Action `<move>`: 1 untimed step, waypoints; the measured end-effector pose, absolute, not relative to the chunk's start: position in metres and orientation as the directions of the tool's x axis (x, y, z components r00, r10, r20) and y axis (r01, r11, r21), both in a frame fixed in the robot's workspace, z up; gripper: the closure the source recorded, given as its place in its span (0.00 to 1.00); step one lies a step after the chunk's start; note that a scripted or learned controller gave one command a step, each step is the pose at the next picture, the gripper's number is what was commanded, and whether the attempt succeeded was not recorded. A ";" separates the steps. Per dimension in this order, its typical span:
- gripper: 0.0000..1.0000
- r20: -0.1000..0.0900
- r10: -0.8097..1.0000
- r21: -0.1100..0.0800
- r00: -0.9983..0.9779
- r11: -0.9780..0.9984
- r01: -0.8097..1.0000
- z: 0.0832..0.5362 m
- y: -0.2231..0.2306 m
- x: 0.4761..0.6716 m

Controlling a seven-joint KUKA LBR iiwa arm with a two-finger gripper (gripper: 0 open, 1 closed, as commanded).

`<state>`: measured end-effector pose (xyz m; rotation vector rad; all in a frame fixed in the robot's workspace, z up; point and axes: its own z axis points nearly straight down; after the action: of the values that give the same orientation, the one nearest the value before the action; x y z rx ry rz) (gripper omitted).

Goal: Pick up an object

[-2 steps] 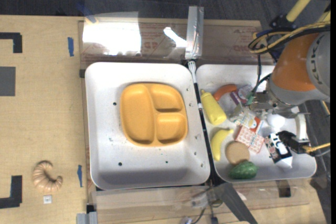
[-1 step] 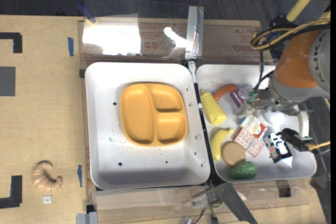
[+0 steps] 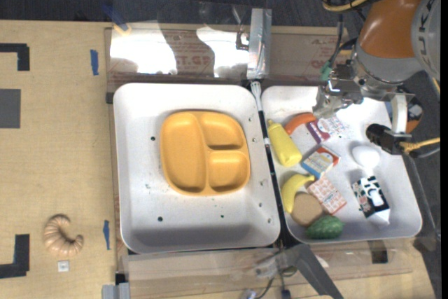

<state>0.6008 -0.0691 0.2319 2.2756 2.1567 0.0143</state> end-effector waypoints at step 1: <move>1.00 -0.001 0.999 -0.003 0.036 -0.036 0.999 0.206 -0.129 0.564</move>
<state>0.5640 -0.1290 0.2065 2.2621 2.1822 -0.0053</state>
